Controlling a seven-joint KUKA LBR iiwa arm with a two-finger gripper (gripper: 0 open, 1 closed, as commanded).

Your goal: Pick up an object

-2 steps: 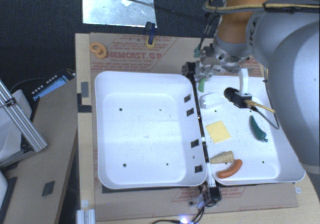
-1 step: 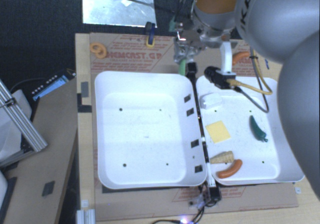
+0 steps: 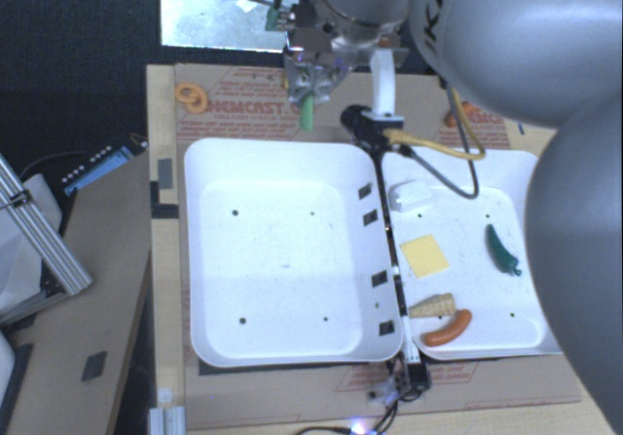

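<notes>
1. Green object (image 3: 306, 114), a short stick, is hanging from the jaws with its upper end clamped between them. It is sitting above the cardboard strip (image 3: 243, 102) just behind the left bin's back rim.
2. An orange ring (image 3: 191, 95) is lying at the far left of that cardboard strip, well apart from the green object.
3. The left bin (image 3: 282, 258) is lying on the surface, touching the right bin along the black divider.
4. The grey arm (image 3: 506, 24) is reaching in from the right, with a yellow cable (image 3: 438, 146) looping below its wrist.
5. The right bin (image 3: 467, 219) is carrying a white lump (image 3: 409, 196), a yellow square (image 3: 425, 255), a tan cone (image 3: 431, 306) and an orange sausage (image 3: 446, 328) just beside the cone.
6. A dark green pepper (image 3: 502, 248) is lying farthest right in that bin.
</notes>
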